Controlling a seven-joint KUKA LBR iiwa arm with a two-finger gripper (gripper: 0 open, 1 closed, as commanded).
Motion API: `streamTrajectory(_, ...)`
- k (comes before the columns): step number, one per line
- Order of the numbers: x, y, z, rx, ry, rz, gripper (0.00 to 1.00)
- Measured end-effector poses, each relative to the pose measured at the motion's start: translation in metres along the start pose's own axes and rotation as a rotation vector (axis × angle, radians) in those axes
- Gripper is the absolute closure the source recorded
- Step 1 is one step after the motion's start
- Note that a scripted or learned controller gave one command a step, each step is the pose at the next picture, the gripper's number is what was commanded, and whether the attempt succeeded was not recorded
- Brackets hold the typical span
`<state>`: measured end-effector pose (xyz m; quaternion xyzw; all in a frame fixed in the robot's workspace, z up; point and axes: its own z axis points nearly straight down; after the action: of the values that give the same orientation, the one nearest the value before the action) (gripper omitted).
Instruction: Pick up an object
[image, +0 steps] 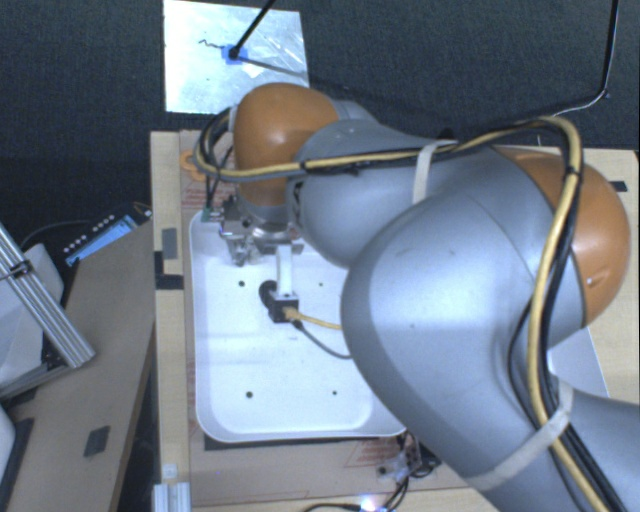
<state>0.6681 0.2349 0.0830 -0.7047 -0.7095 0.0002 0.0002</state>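
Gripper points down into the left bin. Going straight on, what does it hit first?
Most likely the bin floor just below the gripper; no object lies between as far as this slanted view shows.

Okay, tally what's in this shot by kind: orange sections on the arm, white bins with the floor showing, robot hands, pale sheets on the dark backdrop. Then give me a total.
Orange arm sections: 2
White bin with its floor showing: 1
Hand: 1
Pale sheet on the dark backdrop: 1
Total: 5
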Motion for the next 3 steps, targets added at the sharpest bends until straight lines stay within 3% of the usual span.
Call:
streamTrajectory(1,0.0,0.002,-0.013,-0.004,0.0,-0.002,1.0)
streamTrajectory(2,0.0,-0.051,0.0,0.003,-0.001,0.007,1.0)
streamTrajectory(3,0.0,0.003,-0.003,-0.007,0.002,0.002,1.0)
